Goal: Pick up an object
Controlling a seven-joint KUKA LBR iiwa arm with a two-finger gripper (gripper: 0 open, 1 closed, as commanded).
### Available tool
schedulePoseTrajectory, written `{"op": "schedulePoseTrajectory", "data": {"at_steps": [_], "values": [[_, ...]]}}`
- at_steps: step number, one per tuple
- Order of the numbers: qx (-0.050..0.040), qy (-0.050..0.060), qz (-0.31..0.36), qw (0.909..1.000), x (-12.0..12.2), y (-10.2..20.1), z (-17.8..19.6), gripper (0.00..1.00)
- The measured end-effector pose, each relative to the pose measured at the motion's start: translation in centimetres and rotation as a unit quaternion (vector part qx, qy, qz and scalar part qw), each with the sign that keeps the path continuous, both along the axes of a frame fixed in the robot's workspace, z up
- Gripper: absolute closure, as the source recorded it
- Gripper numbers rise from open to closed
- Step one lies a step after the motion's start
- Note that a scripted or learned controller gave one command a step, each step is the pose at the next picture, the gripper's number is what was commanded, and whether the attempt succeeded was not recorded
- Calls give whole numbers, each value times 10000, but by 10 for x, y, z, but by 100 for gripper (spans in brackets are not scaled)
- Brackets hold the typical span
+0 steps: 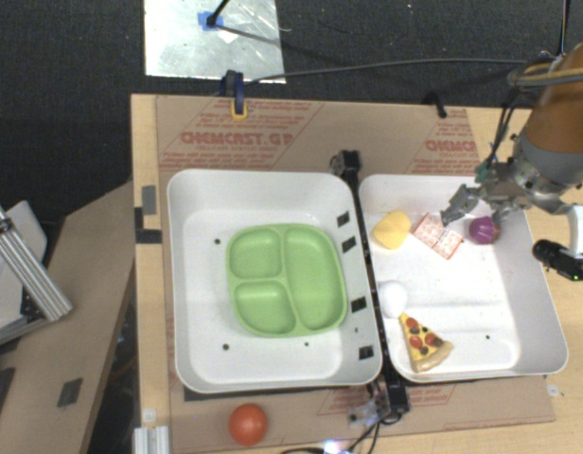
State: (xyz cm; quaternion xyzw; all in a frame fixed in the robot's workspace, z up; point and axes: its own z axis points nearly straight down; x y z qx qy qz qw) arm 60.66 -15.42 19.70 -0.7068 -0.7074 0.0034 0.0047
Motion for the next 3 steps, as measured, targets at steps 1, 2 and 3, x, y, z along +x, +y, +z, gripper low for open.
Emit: {"op": "schedulePoseTrajectory", "data": {"at_steps": [1,2,3], "values": [[-10,-64,13,10000,3,0,8,0],[-9,-50,4,10000,6,-1,-54,0],[-8,-51,1,10000,6,0,-106,0]]}}
